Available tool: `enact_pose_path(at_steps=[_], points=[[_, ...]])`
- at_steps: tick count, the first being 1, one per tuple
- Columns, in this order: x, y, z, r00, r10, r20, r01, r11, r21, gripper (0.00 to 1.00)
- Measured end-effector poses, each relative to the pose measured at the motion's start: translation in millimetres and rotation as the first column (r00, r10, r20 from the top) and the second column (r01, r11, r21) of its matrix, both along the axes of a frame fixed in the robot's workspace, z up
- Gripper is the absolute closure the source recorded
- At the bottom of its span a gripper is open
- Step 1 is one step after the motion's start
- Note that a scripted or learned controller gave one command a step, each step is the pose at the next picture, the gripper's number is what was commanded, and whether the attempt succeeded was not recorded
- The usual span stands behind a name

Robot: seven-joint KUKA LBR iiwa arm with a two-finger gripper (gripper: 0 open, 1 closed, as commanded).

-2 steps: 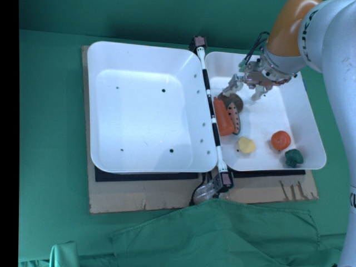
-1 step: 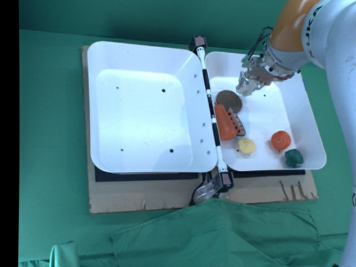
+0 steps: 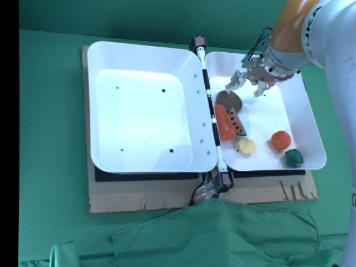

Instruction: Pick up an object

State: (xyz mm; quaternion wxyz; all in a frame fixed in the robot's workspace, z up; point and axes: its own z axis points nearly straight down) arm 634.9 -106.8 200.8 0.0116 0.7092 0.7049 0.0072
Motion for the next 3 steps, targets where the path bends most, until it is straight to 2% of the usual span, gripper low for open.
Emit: enact_pose_path(at_steps=[2,3], points=[[-61,10,-13,1.0,0.0,-0.001,0.0,1.0,0.0,0.0],[-59,9,0,1.0,-0.002,0.007,0.002,1.0,-0.002,1.0]])
